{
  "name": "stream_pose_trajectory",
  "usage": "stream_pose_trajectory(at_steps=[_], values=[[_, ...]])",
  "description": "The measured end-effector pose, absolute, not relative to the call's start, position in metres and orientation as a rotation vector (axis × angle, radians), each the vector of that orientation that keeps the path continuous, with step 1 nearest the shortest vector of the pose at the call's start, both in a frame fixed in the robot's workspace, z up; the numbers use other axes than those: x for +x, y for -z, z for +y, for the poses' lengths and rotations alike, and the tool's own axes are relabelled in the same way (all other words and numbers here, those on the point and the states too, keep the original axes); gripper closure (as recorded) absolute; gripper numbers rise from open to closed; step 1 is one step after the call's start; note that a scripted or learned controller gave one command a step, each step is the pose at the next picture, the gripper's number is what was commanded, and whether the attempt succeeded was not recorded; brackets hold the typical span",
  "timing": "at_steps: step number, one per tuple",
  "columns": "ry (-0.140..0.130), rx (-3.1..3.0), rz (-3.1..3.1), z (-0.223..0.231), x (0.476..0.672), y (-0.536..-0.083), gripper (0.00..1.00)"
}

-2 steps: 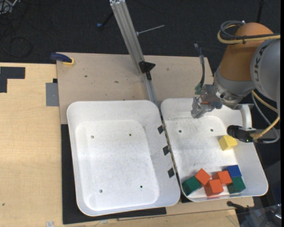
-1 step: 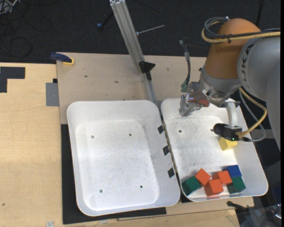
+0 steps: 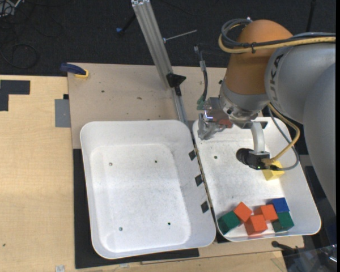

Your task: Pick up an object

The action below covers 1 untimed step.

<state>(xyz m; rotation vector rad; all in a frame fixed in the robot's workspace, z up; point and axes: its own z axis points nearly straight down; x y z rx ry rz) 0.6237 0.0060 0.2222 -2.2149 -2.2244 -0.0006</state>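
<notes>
1. Camera view: the arm's jaws (image 3: 207, 123) hang over the right bin (image 3: 226, 152) at its 11 o'clock corner; their state I cannot tell.
2. Blocks (image 3: 258, 215) cluster at the bin's 5 o'clock (yellow one (image 3: 272, 173) apart).
3. Approach step, I judge; next, travel toward the blocks and descend.

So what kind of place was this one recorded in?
Most likely a robotics lab bench: a grey arm with an orange band over two white bins, small coloured blocks, and an aluminium rail over a dark floor.

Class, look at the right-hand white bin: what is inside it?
The right bin holds three orange blocks, two green blocks, a blue block and a yellow block. The arm covers its far corner.
</notes>
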Motion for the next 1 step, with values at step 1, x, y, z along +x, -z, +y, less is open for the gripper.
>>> stream_pose_trajectory(at_steps=[1], values=[[-0.001,-2.215,-2.224,0.0548,0.6308,-0.2133,1.0]])
